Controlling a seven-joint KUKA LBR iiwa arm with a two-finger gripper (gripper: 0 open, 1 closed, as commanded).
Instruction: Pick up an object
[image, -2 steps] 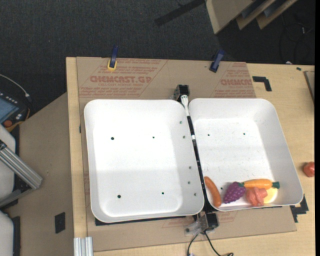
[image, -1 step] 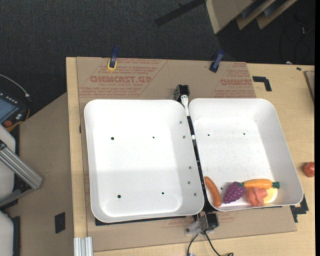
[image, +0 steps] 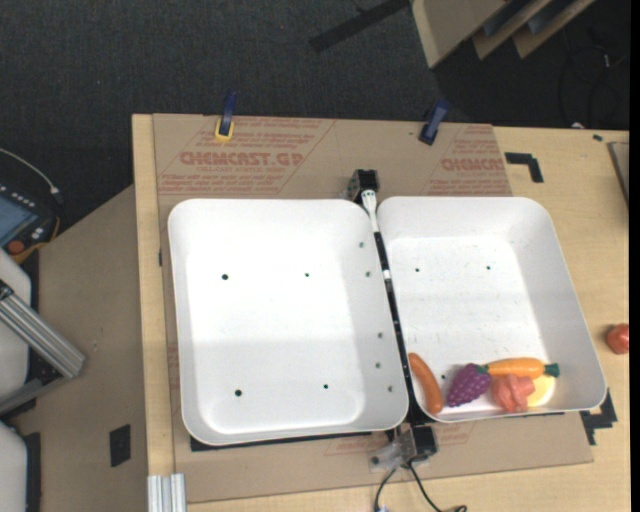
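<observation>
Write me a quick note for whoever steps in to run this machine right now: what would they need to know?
Toy food sits bunched in the near corner of the right bin: a hot dog, purple grapes, a carrot, a pinkish-red piece and a pale yellow piece. A small red object lies on the bench beyond that bin. Nothing is picked up yet; the whole pick remains.

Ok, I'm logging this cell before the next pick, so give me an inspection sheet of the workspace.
Surface: brown board on a bench, bearing two white bins, left bin and right bin.
Job's things: sausage, grapes, carrot, a red piece and a yellow piece, bunched at the right bin's near edge.
Clutter: red thing on the bench, right of the bins.
Grippers: nothing seen.
Cables: black cable at the near clamp.
Surroundings: dark floor, blue clamps at the far edge.
</observation>
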